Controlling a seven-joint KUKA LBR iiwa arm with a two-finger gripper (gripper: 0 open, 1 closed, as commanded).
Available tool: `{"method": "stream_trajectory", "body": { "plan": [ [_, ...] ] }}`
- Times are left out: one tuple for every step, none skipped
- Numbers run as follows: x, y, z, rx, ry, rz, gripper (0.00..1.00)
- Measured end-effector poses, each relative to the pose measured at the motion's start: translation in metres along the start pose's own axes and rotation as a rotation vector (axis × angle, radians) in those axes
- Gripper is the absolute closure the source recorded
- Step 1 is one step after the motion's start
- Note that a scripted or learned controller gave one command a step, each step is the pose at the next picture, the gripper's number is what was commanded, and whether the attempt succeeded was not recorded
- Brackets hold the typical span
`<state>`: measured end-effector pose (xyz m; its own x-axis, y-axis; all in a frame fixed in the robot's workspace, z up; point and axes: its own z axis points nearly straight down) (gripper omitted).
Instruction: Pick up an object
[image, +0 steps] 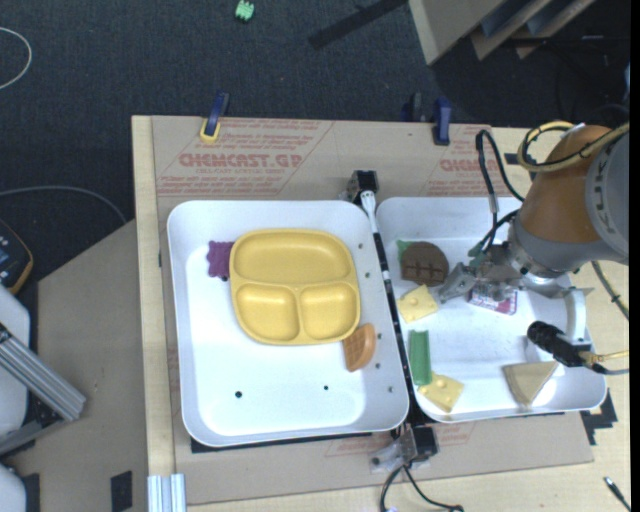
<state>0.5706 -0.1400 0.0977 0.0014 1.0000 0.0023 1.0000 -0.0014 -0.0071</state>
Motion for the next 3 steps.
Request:
{"method": "stream_trajectory", "body": {
  "plan": [
    [-0.001,0.002,0.009,-0.01,-0.004,-0.001,0.0],
    [-0.004,0.004,-0.004,-0.021,-0.012,0.001,1.0],
    [-0.001,-0.004,-0.06,-0.014,-0.004,-0.001,1.0]
  ]
}}
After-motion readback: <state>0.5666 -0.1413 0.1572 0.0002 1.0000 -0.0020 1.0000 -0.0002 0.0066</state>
